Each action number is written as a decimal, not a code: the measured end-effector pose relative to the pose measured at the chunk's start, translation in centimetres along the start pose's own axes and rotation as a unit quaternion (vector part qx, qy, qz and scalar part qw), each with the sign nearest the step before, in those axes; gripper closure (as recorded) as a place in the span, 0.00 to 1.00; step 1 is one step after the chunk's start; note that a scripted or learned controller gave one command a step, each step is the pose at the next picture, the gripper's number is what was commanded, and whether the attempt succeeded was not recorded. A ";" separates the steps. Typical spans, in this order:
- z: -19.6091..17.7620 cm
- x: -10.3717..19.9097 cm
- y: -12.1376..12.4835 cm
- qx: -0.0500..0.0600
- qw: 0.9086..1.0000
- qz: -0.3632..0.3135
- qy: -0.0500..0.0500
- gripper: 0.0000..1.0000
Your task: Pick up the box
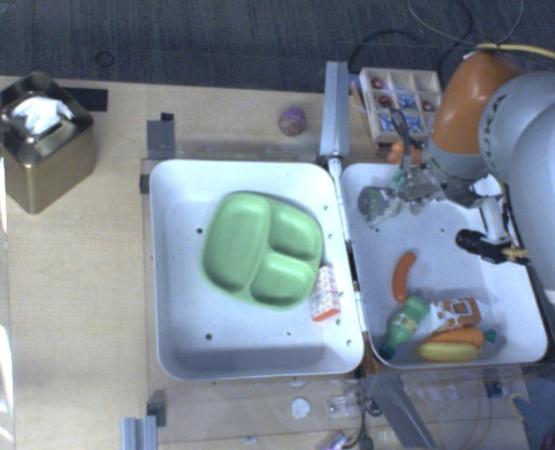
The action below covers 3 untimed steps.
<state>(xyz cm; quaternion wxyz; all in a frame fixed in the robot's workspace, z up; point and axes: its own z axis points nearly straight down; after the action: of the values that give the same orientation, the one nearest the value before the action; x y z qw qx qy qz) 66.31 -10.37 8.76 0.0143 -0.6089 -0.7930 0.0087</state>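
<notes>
Against the right wall of the left bin (165, 279), a small white and orange box (325, 293) lies just beside the lower right corner of a green sectioned tray (262, 247), touching or nearly touching it. The box's long axis runs almost up and down the view, its top end leaning slightly left and its orange end pointing toward the near edge of the table (71, 279).

Over the upper left of the right bin (531, 345), the pincer (376, 202) hangs at the end of the grey arm (531, 148), well apart from the box and on the other side of the wall between the bins. Whether its fingers are wide or narrow cannot be told from this angle, and nothing is seen between them.

Lower in the right bin lie an orange sausage shape (403, 274), a green bottle (405, 322), a yellow banana (449, 351) and a brown and white carton (457, 311), clustered near the front edge. A brass coloured tissue box (38, 153) stands on the table far left, and a small purple ball (292, 120) rests behind the left bin.
</notes>
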 end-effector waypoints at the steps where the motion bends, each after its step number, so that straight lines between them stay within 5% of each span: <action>1: -0.8 -0.1 -0.3 0.006 1.000 -0.003 -0.001 1.00; 2: -12.7 2.2 1.0 -0.021 0.993 -0.120 -0.011 1.00; 3: -16.4 2.4 0.9 -0.020 0.971 -0.236 -0.014 1.00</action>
<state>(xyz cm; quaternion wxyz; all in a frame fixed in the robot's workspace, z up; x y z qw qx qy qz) 67.11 -7.85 25.13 -0.0074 -0.4044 -0.9146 -0.0026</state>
